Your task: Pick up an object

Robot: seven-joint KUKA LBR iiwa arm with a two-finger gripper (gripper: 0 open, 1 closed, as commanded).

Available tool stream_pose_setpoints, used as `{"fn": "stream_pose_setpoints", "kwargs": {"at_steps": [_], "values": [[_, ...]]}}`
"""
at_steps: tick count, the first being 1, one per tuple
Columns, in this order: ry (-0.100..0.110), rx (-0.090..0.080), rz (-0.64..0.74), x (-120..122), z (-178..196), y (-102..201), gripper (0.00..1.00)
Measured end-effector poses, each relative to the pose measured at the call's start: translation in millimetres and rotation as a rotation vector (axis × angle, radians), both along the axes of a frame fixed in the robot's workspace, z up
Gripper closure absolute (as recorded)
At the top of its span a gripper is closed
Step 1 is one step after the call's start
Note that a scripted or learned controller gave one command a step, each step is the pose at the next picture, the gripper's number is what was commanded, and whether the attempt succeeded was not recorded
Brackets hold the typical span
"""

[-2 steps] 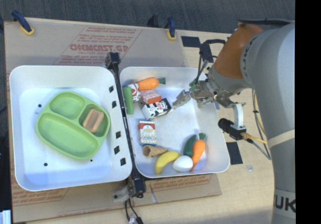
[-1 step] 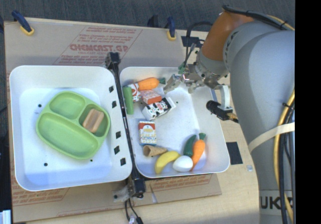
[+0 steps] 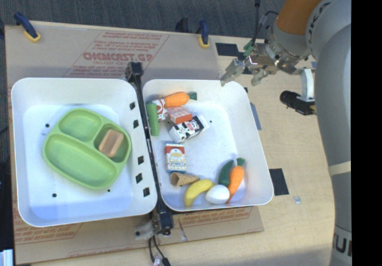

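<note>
Gripper [image 3: 243,74] hangs splayed and unladen above the right bin's [image 3: 253,133] far right corner. Its likely pick, the carrot [image 3: 176,99], looks light, stiff, slick; grip mid-body.

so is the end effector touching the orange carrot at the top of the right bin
Apart. The camera view shows the end effector above the right bin's top right corner, with bare white bin floor between it and the carrot.

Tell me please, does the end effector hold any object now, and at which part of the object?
Nothing is held. The end effector is open above the top right corner of the right bin, with no object between its fingers.
</note>
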State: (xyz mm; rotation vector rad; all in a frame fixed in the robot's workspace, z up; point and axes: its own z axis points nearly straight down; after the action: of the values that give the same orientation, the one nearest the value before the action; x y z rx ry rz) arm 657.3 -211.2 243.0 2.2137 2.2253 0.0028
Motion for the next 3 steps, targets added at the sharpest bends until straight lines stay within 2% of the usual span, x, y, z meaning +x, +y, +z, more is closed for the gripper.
{"fn": "stream_pose_setpoints", "kwargs": {"at_steps": [1,2,3], "values": [[0.008,0.002,0.000,-72,-67,37,0.00],[0.007,0.002,0.002,-1,-135,31,0.00],[0.000,0.001,0.001,0,-4,73,0.00]]}}
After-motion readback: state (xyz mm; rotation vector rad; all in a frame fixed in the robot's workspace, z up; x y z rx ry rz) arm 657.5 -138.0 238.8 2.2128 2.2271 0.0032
